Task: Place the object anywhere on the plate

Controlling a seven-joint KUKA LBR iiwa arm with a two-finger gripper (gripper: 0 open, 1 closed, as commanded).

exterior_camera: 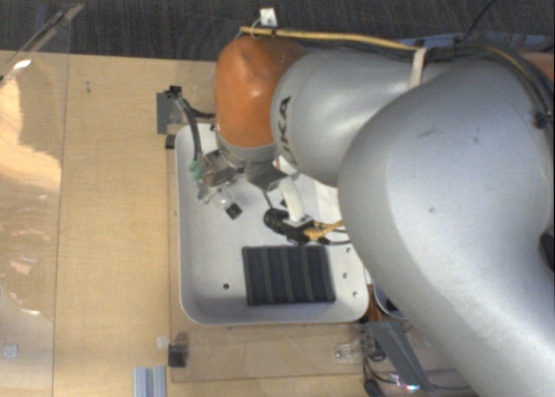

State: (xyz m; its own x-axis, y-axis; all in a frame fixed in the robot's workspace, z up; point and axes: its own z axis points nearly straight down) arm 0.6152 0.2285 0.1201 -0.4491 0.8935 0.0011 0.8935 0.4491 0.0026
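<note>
One white bin [186, 291] fills the centre-left of the frame, and a black ribbed slab [288, 275] lies flat on its floor near the lower rim, well apart from the gripper [211, 177]. That gripper hangs over the bin's upper left part, with a small dark piece [232, 210] just below it. Whether it is open or closed is too blurred to judge.
</note>
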